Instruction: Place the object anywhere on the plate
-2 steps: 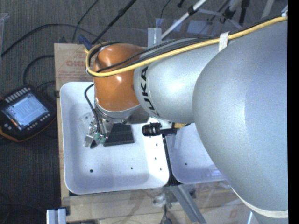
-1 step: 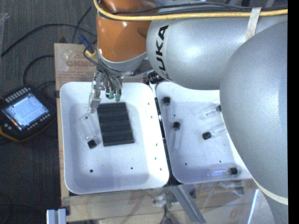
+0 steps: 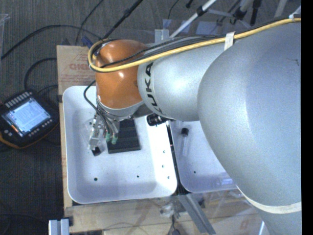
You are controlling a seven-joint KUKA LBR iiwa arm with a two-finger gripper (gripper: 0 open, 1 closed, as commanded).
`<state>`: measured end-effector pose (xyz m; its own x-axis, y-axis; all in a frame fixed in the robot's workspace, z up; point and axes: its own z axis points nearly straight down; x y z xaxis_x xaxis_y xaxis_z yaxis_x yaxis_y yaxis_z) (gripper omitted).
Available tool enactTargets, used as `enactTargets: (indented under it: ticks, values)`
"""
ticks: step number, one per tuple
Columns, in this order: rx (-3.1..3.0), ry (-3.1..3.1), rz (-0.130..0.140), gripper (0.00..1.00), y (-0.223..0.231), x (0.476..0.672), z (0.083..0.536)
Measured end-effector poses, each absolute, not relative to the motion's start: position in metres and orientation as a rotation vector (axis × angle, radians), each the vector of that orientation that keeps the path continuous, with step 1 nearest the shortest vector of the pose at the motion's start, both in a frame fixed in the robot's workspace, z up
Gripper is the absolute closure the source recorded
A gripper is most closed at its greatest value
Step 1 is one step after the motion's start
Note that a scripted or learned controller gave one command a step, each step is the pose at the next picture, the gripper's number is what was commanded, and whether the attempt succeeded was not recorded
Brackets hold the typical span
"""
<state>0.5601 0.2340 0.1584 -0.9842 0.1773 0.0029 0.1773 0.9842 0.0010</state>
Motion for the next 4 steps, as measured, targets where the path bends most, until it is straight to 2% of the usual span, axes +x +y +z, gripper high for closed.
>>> enactTargets:
  ticks: [1, 2, 3, 4]
  values:
    - [-0.045, -3.144, 0.001, 1.00, 0.230, 0.650, 0.169]
    - [0.003, -3.146, 0.001, 1.00, 0.233, 0.665, 0.251]
    - [0.115, -3.144, 0.001, 1.00, 0.233, 0.669, 0.327]
    - [0.114, -3.148, 0.000, 1.00, 0.233, 0.670, 0.336]
